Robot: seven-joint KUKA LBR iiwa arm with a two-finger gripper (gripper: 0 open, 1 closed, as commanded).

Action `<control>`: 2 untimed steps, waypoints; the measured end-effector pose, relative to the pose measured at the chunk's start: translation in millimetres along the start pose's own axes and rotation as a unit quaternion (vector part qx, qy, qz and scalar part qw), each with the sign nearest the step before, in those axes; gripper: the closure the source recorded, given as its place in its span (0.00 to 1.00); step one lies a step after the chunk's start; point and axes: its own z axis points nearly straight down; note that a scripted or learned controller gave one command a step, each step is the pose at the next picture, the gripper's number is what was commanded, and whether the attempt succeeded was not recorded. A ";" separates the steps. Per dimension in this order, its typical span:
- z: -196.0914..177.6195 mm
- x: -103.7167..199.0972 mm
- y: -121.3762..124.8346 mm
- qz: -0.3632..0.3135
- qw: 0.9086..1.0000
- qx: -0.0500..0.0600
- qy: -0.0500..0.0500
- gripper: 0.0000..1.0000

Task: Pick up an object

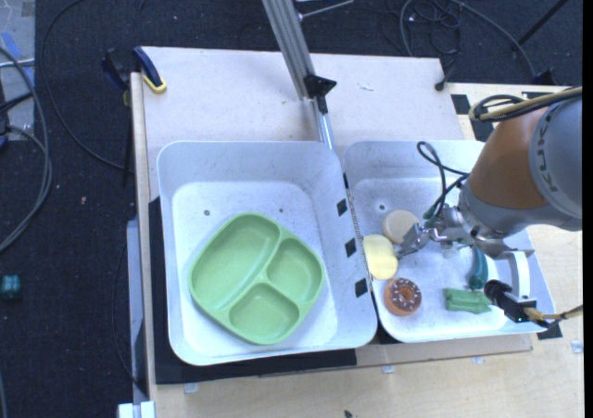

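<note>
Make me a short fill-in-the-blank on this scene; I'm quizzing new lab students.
1. The green tray has ___ compartments.
2. The tray lies in the ___ bin.
3. The doughnut lies in the ___ bin.
4. The gripper hangs over the ___ bin.

Missing words: three; left; right; right
</note>
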 end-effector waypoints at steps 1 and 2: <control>-11.1 0.2 1.3 -0.001 1.000 -0.001 -0.001 1.00; -70.8 -3.4 -1.2 -0.001 1.000 -0.001 0.000 1.00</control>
